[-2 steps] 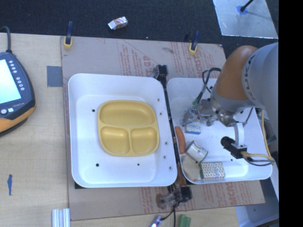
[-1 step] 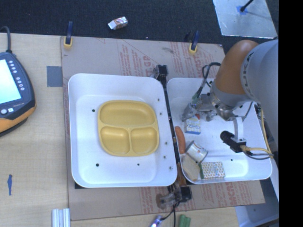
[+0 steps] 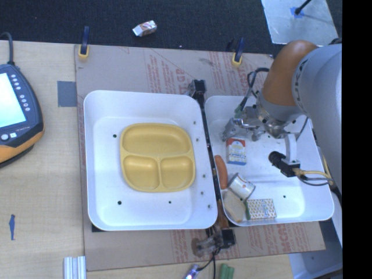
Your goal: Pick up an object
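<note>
My gripper (image 3: 240, 130) hangs over the back part of the right bin (image 3: 302, 205), its fingers spread open with nothing between them. Just in front of it lies a small white carton (image 3: 236, 152) with red and blue print. An orange sausage-shaped piece (image 3: 221, 171) rests along the bin's left wall. Nearer the front are a silver can (image 3: 240, 186) on its side, a flat tan slice (image 3: 231, 206), and a green-yellow packet (image 3: 260, 208). The grey arm with its orange band (image 3: 288, 68) comes in from the right and covers the bin's back right corner.
The left bin (image 3: 104, 208) holds a yellow divided plate (image 3: 157, 156). An orange-edged control pendant (image 3: 14, 112) lies on the bench at far left. A crumpled wrapper (image 3: 145, 28) sits on the dark floor beyond the bench. Clamps (image 3: 84, 48) hold the board's back edge.
</note>
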Available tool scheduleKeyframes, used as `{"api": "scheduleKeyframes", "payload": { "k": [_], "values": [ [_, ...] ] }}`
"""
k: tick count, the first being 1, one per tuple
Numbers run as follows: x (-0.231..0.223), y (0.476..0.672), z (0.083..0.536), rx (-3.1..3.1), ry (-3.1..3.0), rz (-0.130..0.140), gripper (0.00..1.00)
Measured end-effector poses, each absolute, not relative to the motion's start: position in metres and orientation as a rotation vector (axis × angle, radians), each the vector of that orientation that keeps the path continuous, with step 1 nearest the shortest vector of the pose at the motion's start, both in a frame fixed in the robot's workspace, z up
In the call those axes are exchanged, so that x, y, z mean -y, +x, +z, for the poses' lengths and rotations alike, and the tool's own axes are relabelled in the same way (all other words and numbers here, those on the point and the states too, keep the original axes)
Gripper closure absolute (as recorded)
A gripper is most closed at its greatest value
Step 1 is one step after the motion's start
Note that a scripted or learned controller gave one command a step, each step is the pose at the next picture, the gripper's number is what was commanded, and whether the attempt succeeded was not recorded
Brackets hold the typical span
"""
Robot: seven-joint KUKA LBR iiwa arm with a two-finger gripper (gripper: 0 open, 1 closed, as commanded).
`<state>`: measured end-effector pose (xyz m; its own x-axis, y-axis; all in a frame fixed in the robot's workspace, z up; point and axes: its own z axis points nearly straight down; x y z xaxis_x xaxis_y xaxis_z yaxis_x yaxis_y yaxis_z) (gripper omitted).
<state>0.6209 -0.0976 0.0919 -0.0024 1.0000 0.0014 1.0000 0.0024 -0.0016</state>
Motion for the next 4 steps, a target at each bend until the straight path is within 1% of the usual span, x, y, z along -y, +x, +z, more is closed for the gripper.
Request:
{"api": "scheduleKeyframes", "payload": {
  "k": [1,2,3,4],
  "values": [
    [0.098,0.598,0.092,2.223,-2.216,0.005,0.00],
    [0.104,0.611,0.092,2.224,-2.217,0.000,0.00],
    [0.099,0.655,0.092,2.223,-2.217,0.000,0.00],
    [0.097,0.612,0.092,2.224,-2.215,0.005,0.00]
  ]
}}
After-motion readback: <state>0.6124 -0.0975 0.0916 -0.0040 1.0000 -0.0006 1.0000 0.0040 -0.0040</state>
